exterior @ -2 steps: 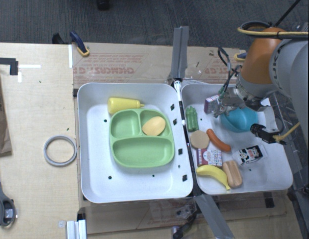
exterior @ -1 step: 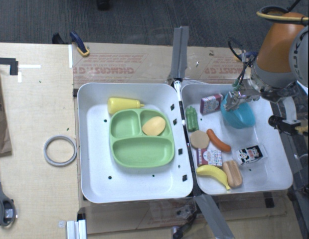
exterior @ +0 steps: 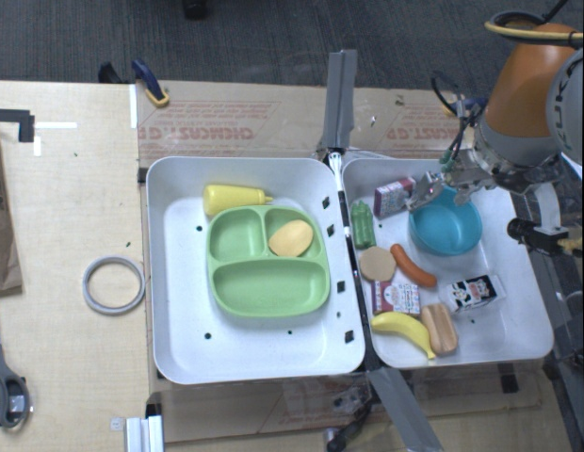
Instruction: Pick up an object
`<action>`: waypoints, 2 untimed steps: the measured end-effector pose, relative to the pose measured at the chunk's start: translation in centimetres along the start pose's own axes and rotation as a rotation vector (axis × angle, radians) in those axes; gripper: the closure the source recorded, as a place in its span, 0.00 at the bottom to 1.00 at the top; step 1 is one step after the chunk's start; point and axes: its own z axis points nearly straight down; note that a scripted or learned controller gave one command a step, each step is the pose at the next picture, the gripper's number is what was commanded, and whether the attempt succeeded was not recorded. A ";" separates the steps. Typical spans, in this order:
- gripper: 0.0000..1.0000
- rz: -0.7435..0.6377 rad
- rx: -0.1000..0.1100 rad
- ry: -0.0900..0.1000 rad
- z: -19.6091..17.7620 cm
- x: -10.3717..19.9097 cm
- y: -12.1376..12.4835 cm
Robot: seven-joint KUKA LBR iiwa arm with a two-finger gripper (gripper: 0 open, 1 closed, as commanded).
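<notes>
The arm point(exterior: 542, 73) is cut off by the right edge and the top corner. The pincer point(exterior: 441, 185) is seen small and blurred above the blue bowl point(exterior: 447, 224), so the state of its fingers cannot be told. A brown bag point(exterior: 2, 215) and scissors point(exterior: 8, 395) are cut off by the left edge. The print on the small milk carton point(exterior: 474, 292) is too small to be read.

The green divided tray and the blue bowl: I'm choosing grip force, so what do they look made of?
The green divided tray looks like moulded plastic with a matte finish: even colour, rounded ridges, soft highlights. The blue bowl also seems plastic, slightly glossier, with one uniform colour and a smooth rim. Neither shows glaze or metal shine, though the view can't rule out silicone.
</notes>
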 end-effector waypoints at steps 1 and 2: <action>0.00 0.005 -0.002 0.002 7.3 3.8 -11.9; 1.00 0.009 -0.005 0.004 6.4 3.8 -11.7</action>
